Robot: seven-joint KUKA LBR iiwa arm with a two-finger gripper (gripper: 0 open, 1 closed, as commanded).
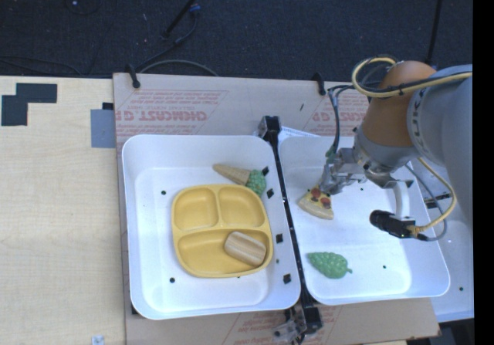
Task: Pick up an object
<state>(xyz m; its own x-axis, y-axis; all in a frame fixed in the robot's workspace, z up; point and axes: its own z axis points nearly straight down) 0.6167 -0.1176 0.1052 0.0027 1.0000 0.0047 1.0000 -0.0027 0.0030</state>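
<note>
- Camera view: two white bins sit side by side on a sheet of printed cardboard (177,108), which lies on the pale wooden counter (54,220).
- The grey arm (440,120) reaches in from the right, with its orange band (390,116) over the far part of the right bin (432,282).
- The gripper (330,187) points down into the right bin's far-left part, close to the black strip (282,208) that runs between the two bins.
- How far the gripper is open cannot be told from this slant. Its tip sits at the far edge of the pizza slice (316,204), and I cannot tell whether it touches the slice or is just above it.
- The pizza slice, a toy with a tan crust and red and green toppings, lies flat on the right bin's floor, just right of the black strip. Nothing shows it lifted.
- A green bunch of grapes (329,264) lies nearer in the same bin, apart from the slice and the gripper.
- In the left bin (147,181) a yellow divided tray (197,208) lies flat, and a tan bread roll (245,247) rests in its near-right compartment.
- An ice-cream cone (235,174) with a green scoop lies on its side just beyond the tray's far-right corner, scoop end toward the black strip.
</note>
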